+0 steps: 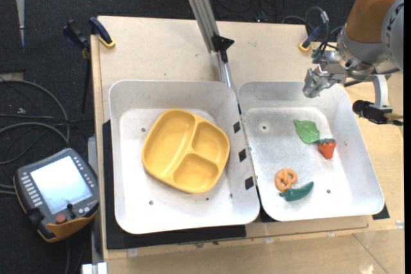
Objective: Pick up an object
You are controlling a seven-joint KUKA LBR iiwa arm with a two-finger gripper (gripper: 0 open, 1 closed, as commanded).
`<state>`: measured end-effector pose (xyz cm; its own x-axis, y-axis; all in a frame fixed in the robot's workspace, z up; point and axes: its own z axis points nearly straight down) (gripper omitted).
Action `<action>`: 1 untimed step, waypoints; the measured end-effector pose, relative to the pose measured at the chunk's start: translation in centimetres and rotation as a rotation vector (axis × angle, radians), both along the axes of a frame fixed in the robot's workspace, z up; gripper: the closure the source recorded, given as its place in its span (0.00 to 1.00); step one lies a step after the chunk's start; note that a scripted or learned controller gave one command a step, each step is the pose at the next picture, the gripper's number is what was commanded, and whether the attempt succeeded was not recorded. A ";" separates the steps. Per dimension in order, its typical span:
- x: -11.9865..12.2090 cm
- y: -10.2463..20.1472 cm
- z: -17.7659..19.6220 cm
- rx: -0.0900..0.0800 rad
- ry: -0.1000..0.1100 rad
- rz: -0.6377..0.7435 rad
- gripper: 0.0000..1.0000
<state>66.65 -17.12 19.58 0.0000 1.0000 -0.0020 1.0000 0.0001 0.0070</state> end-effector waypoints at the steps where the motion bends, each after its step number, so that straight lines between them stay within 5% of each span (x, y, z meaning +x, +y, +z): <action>1: -0.8 0.3 5.4 0.000 -0.001 0.002 1.00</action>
